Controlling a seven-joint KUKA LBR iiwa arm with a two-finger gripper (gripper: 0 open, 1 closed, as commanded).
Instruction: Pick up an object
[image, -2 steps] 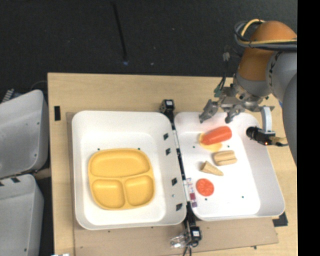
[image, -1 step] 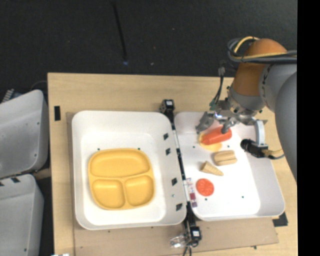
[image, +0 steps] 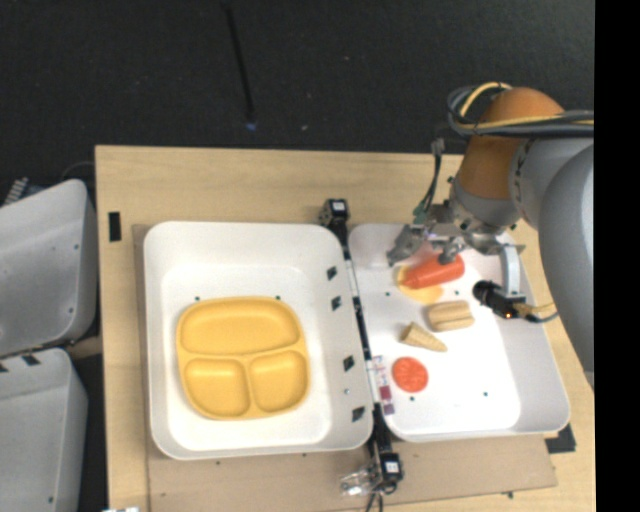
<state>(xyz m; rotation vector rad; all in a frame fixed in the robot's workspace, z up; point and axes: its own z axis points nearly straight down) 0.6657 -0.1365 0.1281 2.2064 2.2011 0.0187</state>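
Observation:
In the right bin (image: 520, 390) lie an orange-red carrot-like piece (image: 433, 271) on a yellow item (image: 424, 291), a tan cylinder (image: 449, 316), a tan wedge (image: 424, 339) and a red-orange disc (image: 409, 375). My gripper (image: 432, 247) hangs at the bin's far end, right over the orange-red piece. Its fingers reach down to that piece's top edge, and the wrist hides the contact.
The left bin (image: 160, 300) holds a yellow divided plate (image: 243, 355). Black clips (image: 334, 211) sit along the seam between the bins. The grey arm with its orange band (image: 500, 150) covers the bench's far right corner.

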